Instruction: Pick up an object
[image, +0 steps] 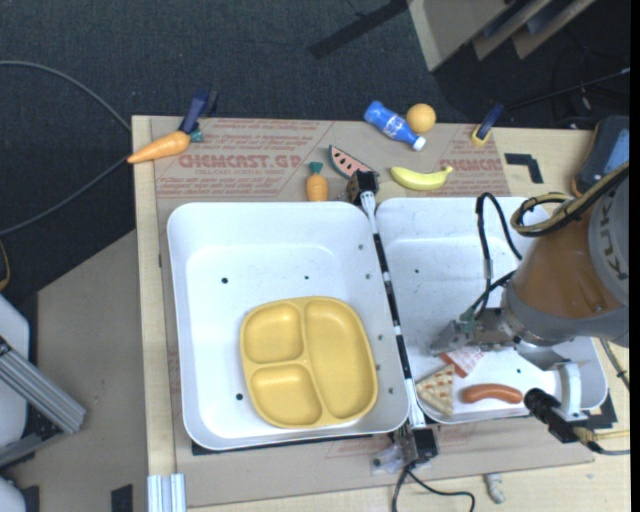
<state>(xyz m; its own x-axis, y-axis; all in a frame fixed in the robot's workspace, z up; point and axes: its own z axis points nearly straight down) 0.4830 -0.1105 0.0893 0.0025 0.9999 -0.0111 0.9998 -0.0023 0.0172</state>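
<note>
A red and white packet (463, 360) lies in the near part of the right bin (430, 260), right at the tip of the gripper (468, 326), which comes down just above and behind it. Whether the gripper is open or closed, or touches the packet, cannot be made out, since the arm (570, 280) covers most of it. Just in front of the packet lie a pizza slice (436, 390) and a sausage (490, 394), side by side near the bin's front edge.

The left bin (200, 250) holds a yellow divided plate (307, 360) toward its front.

Behind the bins, on the bench (250, 150), sit a banana (420, 178), a blue bottle (390, 123), an orange ball (421, 117), a watermelon slice (346, 161), a small carrot (317, 186) and, well off to the left, a larger carrot (160, 148).
</note>
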